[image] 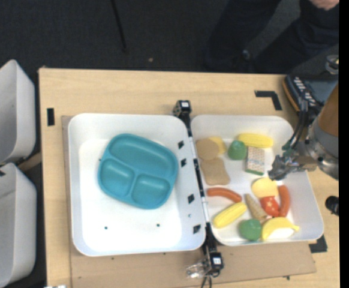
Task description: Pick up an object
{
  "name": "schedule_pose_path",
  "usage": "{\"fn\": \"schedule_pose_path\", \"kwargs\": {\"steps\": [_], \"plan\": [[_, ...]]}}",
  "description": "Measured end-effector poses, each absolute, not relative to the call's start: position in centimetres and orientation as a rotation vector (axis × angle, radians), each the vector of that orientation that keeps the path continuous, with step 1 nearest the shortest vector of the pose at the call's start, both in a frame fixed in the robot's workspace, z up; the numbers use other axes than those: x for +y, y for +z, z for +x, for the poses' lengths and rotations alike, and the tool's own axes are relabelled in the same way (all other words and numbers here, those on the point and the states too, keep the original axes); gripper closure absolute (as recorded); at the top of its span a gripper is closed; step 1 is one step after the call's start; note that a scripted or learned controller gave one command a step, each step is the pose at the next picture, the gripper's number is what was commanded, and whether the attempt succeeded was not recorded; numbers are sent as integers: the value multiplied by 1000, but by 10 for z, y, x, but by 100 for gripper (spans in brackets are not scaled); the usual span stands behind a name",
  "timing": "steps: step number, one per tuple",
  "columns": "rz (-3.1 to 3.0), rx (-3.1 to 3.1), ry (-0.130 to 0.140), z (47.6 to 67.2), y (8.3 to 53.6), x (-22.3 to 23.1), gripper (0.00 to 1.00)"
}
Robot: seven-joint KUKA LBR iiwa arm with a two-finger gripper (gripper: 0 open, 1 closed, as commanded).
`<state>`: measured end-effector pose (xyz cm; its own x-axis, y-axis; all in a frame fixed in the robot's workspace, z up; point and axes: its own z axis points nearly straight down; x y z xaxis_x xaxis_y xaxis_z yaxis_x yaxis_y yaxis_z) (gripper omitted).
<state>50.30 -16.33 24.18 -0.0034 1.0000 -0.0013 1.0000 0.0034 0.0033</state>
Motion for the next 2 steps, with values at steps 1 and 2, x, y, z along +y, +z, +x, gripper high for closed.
{"fn": "schedule_pose_path", "kwargs": {"steps": [1,2], "plan": [[2213,2226,4,555,234,-136,100],[2214,2224,4,601,237,-117,100]]}}
